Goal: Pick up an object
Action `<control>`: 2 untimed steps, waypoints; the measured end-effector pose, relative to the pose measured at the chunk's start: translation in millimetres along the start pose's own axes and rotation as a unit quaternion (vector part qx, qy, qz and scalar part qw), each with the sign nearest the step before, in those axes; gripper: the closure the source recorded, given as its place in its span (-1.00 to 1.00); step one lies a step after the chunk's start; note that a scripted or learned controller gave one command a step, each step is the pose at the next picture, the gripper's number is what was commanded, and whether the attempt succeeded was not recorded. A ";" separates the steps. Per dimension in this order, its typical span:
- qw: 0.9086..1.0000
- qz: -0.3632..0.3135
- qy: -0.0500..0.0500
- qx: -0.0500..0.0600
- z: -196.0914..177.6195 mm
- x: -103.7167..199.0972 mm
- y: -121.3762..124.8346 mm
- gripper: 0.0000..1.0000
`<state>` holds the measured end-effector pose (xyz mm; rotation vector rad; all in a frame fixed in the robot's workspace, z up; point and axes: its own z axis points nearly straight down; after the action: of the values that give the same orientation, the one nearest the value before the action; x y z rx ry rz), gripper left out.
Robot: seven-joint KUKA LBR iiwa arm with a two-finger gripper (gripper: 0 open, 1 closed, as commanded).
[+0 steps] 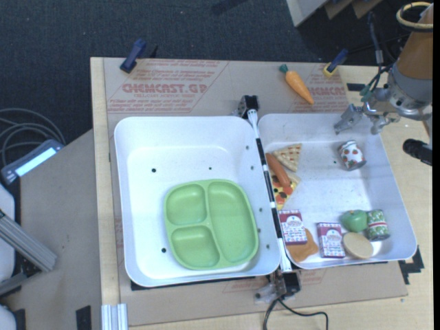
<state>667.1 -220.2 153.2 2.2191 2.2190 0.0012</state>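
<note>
From my remote seat, the pick looked not yet made: nothing sat between the fingers, and every candidate object lay on the bench or in a bin.

Starting at the left, the left bin (130, 184) held one thing, a green divided plate (209, 224) lying flat toward its near edge, slightly right of centre; its three compartments held nothing I could make out.

Across the divider, the right bin (323, 133) carried the rest. Against its left wall lay a pizza slice (289, 157) and, just beside it, what I took for a toy hot dog (278, 174). Along the near edge stood a row: a small red-and-white carton (293, 227), a second carton (331, 240), a pale round disc (357, 245), a green rounded toy (355, 220) and a small green can (377, 224), packed close together. Alone toward the far right corner sat a small white-and-red object (351, 155), which I judged the likeliest target.

Outside the bins, a toy carrot (299, 85) lay on the bench's far edge.

The gripper (357, 115) hung over the right bin's far right corner, just beyond the white-and-red object, fingers spread wide and bare. What remained, I judged, was the descent, the close and the lift.
</note>
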 end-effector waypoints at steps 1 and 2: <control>1.000 0.000 0.001 0.002 12.0 -2.7 -21.2 -1.00; 1.000 -0.001 0.002 0.003 62.2 10.1 -9.4 -1.00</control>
<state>657.9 -210.2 90.9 2.2224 2.2248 -0.0010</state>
